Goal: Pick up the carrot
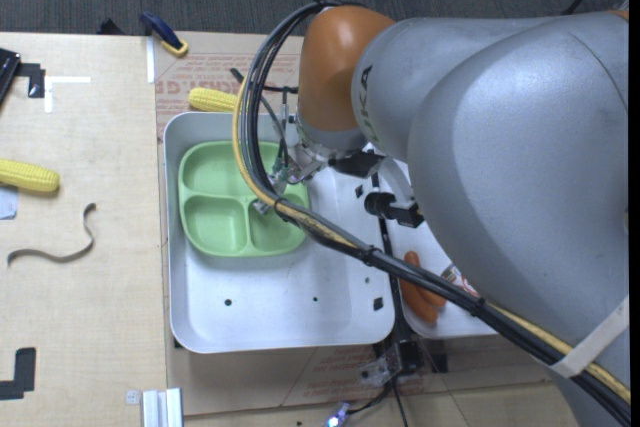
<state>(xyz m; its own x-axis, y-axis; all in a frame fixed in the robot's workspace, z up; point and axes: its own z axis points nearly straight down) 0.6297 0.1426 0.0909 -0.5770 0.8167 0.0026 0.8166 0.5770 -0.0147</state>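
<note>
The carrot (420, 293) is an orange piece lying in the right bin (352, 205), near the bin's front left corner. The arm and a black cable hide part of it. My gripper (292, 167) hangs below the orange wrist band, over the right edge of the green divided plate (215, 200) in the left bin (260, 335). It is well up and left of the carrot and apart from it. Cables and the arm's bulk cover the gripper's tip.
The grey arm covers most of the right bin. A yellow corn cob (213, 99) lies behind the left bin, and another (28, 177) on the bench at far left. A grey curved strip (55, 247) and a blue-yellow clamp (164, 32) also lie outside the bins.
</note>
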